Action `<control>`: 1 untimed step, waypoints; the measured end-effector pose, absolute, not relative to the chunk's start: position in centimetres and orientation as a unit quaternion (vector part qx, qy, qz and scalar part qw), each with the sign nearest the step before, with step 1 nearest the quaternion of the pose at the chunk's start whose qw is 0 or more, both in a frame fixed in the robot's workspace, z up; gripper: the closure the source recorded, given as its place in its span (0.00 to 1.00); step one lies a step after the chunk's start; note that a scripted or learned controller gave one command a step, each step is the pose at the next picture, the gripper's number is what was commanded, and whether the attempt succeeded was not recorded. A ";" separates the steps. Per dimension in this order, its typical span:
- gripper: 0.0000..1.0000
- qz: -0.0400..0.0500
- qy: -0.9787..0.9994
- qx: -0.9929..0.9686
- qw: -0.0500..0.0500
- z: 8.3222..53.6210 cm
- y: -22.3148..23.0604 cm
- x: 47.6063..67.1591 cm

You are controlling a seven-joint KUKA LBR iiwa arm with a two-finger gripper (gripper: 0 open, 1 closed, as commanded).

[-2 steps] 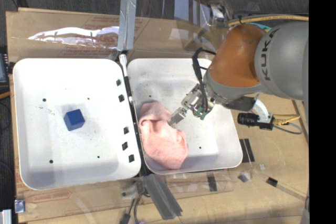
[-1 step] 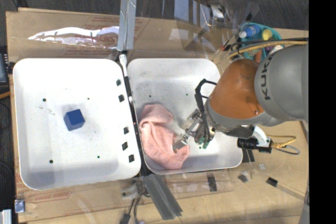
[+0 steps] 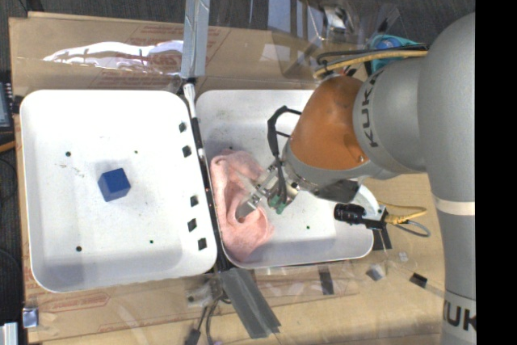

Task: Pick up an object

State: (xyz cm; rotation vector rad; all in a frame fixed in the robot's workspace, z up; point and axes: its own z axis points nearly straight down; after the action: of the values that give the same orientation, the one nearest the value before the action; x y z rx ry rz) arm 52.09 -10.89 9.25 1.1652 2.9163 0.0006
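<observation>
A crumpled pink cloth (image 3: 234, 222) lies along the left wall of the right bin (image 3: 323, 242). My gripper (image 3: 260, 204) is low over the cloth's right side, touching or nearly touching it, under the orange wrist band. A small green thing (image 3: 279, 206) shows right beside the gripper; whether it is held or lying on the bin floor I cannot tell. A blue cube (image 3: 114, 183) sits alone in the middle of the left bin (image 3: 97, 125), far from the gripper.
The grey arm covers the right bin's right half and the bench beyond it. A raised divider with black clips (image 3: 194, 190) separates the two bins. Cardboard and tape surround the bins.
</observation>
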 end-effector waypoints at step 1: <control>1.00 0.000 0.929 0.370 0.001 10.2 -10.9 52.2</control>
State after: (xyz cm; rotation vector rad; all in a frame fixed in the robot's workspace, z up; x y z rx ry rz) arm 52.16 -10.93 10.25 1.1610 2.9175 0.0007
